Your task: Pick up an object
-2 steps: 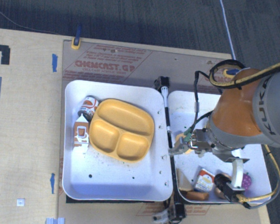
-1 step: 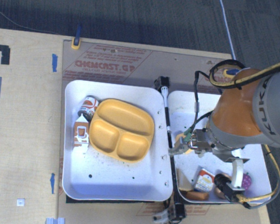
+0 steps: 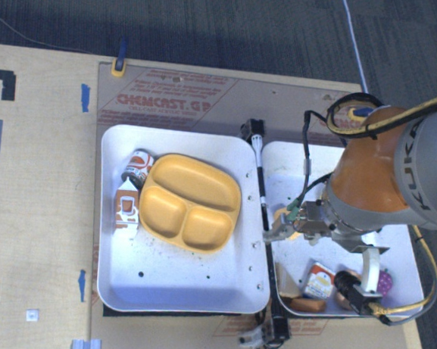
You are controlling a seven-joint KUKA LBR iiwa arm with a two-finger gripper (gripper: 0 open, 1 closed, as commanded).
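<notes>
My gripper [image 3: 281,225] hangs low over the left side of the right bin [image 3: 280,166], close to the divider between the bins. Nothing shows between it and the bin floor. In the right bin's front part lie a small orange and white carton [image 3: 319,281], a purple ball [image 3: 385,282] and a brown sausage-shaped item [image 3: 306,304]. The left bin [image 3: 170,291] holds a yellow divided plate [image 3: 189,202], a small dark-capped bottle [image 3: 136,167] and an orange and white box [image 3: 126,209] along its left wall.
The orange-banded arm [image 3: 370,179] covers much of the right bin's middle and back. The bins stand on a brown board [image 3: 164,97] on a pale bench. A blue clip [image 3: 120,55] sits at the board's far left corner.
</notes>
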